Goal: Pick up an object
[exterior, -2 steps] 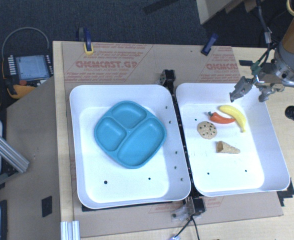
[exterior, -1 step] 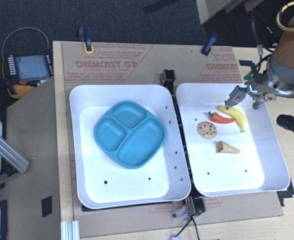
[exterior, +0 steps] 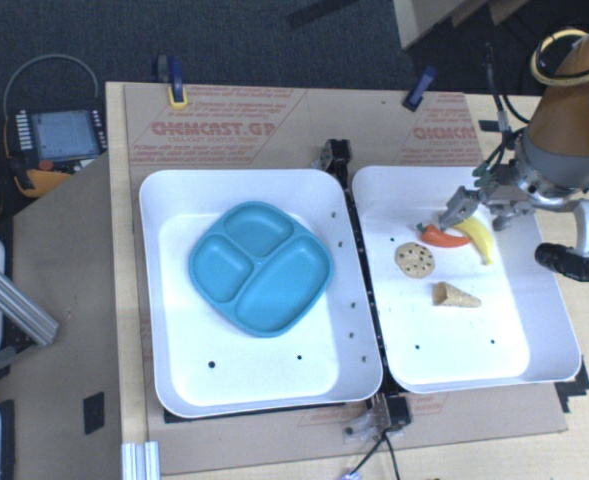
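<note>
At the right bin's point(exterior: 534, 363) upper right, the gripper point(exterior: 461, 210) reaches down toward the orange-red piece point(exterior: 440, 236) beside the banana point(exterior: 477, 238), fingers' state unclear; next comes closing and lifting.

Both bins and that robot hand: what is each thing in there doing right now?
Blue divided plate: flat in left bin.
Cookie: flat in right bin.
Banana: lying beside gripper.
Red-orange piece: under gripper's tip.
Cone: on its side.
Gripper: low over the red-orange piece.
</note>
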